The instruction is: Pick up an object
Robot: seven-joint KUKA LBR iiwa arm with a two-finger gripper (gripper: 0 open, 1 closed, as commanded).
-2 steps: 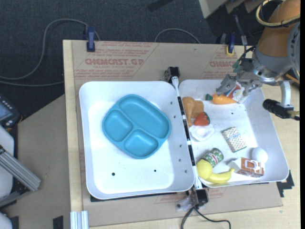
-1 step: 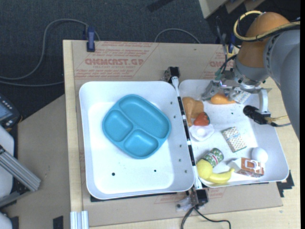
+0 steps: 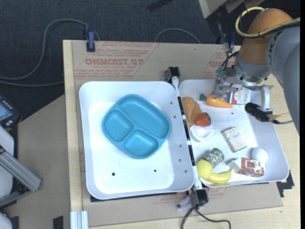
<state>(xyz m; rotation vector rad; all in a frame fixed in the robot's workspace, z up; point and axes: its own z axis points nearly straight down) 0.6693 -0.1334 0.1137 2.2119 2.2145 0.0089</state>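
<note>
My hand [image 3: 223, 90] sits at the far edge of the right bin [image 3: 279, 149], just above the carrot [image 3: 219, 102]; whether it touches I cannot tell, nor whether it is spread or pressed together. The blue divided plate [image 3: 136, 125] occupies the left bin [image 3: 90, 142].

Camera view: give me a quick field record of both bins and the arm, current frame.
left bin: blue divided plate
right bin: carrot, bread, tomato, patterned box, green can, banana, white egg, orange carton
arm: over the right bin's far end
gripper: low beside the carrot
grasp: none confirmed
</note>
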